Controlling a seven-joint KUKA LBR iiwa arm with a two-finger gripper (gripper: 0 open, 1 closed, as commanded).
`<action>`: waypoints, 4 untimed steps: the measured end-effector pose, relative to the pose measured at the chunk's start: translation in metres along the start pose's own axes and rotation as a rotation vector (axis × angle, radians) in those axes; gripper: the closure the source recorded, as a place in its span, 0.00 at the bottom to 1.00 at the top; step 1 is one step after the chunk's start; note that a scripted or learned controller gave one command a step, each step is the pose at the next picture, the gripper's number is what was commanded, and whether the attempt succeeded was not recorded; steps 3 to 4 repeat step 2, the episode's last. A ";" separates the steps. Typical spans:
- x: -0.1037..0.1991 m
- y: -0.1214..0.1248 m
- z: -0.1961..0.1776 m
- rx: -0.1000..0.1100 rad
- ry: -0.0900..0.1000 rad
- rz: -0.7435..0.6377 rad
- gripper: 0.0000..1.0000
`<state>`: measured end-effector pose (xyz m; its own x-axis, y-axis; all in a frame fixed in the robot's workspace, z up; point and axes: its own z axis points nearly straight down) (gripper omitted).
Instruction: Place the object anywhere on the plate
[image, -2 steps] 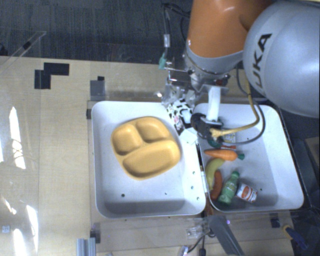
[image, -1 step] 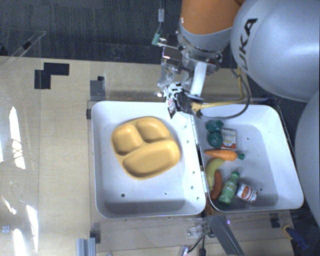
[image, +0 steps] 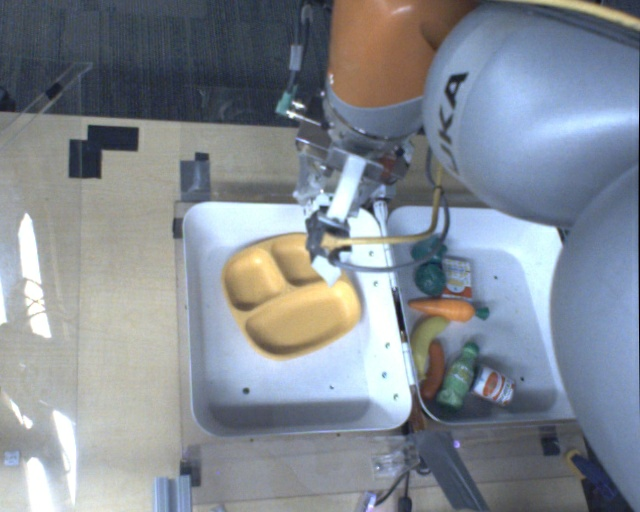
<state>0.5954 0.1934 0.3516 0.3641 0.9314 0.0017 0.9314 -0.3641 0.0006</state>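
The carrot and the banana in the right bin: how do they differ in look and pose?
The carrot is orange with a green end and lies crosswise, tip toward the left bin; the banana is yellow, curved, and runs more lengthwise just below it. The carrot is slim and tapered, while the banana is thicker and blunter. Both lie flat in the right bin, close together, away from the yellow plate.
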 end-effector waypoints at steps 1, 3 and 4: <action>-0.010 -0.004 -0.053 -0.004 0.002 -0.113 1.00; -0.034 -0.005 -0.030 -0.001 0.000 -0.026 1.00; -0.034 -0.005 -0.030 -0.001 0.000 -0.026 1.00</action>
